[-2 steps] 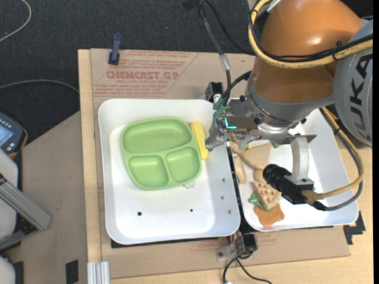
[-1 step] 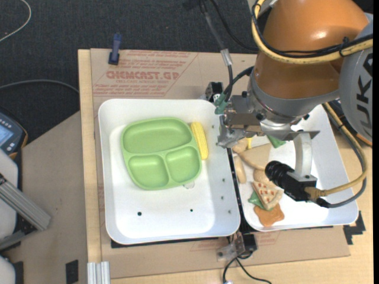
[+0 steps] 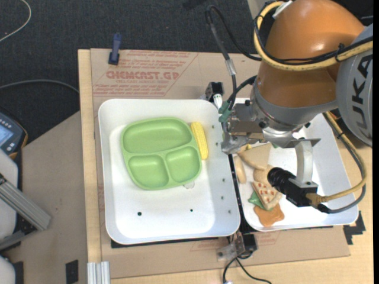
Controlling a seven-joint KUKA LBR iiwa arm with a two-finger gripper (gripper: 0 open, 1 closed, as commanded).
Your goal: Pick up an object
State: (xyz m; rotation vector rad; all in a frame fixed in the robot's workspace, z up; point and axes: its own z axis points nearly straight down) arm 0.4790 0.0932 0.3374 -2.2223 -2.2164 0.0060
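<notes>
The left bin (image 3: 118, 212) holds a green tray (image 3: 160, 152) with three compartments; a yellow piece (image 3: 199, 139) lies against the tray's right edge. The right bin (image 3: 331, 218) holds toy food (image 3: 265, 197) near its left wall, partly under the arm (image 3: 302, 52). The gripper (image 3: 260, 149) sits low over that food; whether it is released or clenched cannot be told.
</notes>
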